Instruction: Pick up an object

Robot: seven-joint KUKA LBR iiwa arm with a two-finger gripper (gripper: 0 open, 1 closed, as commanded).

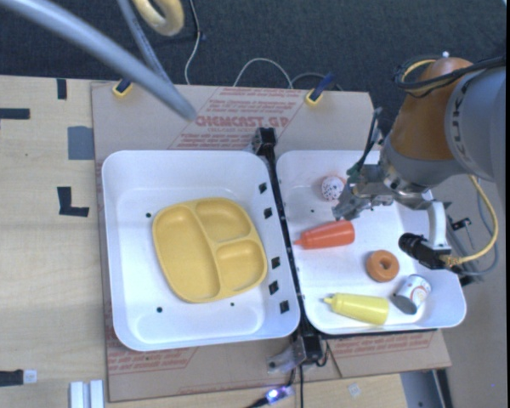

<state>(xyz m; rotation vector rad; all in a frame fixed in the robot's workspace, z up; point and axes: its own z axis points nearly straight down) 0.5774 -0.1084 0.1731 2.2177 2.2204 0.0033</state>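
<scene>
Gripper point(350, 204) hanging low in the right bin point(442, 317), just above the stubby end of the orange carrot-shaped toy point(326, 235); jaw state impossible to tell from this slant.

Sitting under a grey arm point(476, 126) with a glossy orange band, reaching in from the right over smooth white plastic. Lying in the same bin: a round speckled white ball point(331, 187) just left of the gripper, a ring-shaped brown doughnut point(382, 266), a yellow squeeze bottle point(358, 308) on its side near the front wall, and a small metallic can point(411, 295) beside it. Resting flat in the left bin point(119, 228), a matte yellow divided plate point(208, 248) with three rounded compartments. Standing side by side on printed brown cardboard point(238, 117), both bins touching along a black clipped seam.
</scene>
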